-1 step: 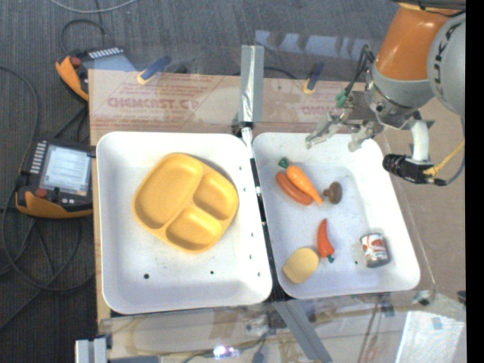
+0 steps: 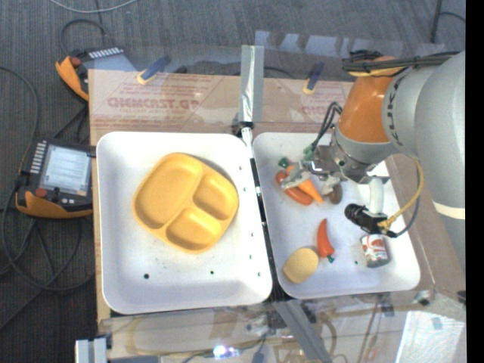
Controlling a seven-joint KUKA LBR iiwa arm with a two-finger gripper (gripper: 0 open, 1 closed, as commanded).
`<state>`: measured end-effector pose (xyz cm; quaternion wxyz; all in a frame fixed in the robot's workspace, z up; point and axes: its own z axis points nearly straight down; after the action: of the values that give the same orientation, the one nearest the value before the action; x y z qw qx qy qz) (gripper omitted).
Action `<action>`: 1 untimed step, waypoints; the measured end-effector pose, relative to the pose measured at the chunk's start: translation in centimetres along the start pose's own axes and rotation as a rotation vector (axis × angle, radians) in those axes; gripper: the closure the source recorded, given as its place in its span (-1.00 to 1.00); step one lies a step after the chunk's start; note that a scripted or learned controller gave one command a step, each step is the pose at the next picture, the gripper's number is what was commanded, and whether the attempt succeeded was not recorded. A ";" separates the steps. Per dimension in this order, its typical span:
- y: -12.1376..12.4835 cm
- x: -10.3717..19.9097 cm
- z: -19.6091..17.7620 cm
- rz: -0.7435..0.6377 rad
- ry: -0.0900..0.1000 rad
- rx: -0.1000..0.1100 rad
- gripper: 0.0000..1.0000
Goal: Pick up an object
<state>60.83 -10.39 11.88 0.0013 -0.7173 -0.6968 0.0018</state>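
Gripper (image 2: 314,175) at glossy orange carrots (image 2: 302,195), right bin (image 2: 401,277); its grip cannot be told.
Left bin (image 2: 113,278): smooth yellow three-well plate (image 2: 187,200). Right bin: tapered red chili (image 2: 324,238), rounded yellow lump (image 2: 300,265), small can (image 2: 375,249).

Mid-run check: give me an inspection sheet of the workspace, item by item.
Surface: two shallow white bins, left bin and right bin, on brown cardboard.
Job's things: in the right bin, orange carrot beneath the gripper, red chilli pepper, pale yellow rounded lump, small red-and-white can.
Clutter: yellow sectioned plastic tray in the left bin.
Gripper: low over the orange carrot; grasp cannot be told.
Cables: white cable and black cable on the floor.
Surroundings: handheld teach pendant left of the bins; grey carpet.
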 end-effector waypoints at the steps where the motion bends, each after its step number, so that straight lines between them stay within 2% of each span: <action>1: 1.3 0.0 2.8 -0.095 -0.004 -0.012 -1.00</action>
<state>62.10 -10.44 9.05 -0.0046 -0.6833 -0.7301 -0.0011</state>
